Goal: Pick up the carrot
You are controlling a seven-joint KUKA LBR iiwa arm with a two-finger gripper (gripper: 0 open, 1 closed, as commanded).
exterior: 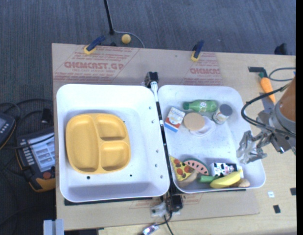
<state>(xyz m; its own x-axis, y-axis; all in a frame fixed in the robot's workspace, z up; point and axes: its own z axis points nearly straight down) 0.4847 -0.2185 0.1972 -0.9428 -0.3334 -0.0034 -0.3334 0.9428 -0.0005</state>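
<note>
Grey carpet surrounds the brown paper-covered bench, and over the right rim of the right shallow white plastic bin hangs the metal two-finger gripper. You cannot tell from this slanted view how wide the jaws stand or whether anything is in them, because the metal parts overlap. What I take for the carrot is an orange tapered piece. It lies on the bare bench outside this bin, beyond its far right corner and just beside the looped black cable of the arm. It could also be the handle of a clamp, so please check it. The main risk, in my judgement, is a descent at the present place: the gripper would meet the bin rim, or close on the curved yellow plastic banana or the black-and-white patterned toy near it. A reach toward the orange piece may catch the cable. Further inside the bin are a green plastic bottle, a round tan disc, a small grey can, a small white and red carton, a toy pizza slice and a toy watermelon slice. The left white bin holds a yellow divided plate, well apart from the work.
</note>
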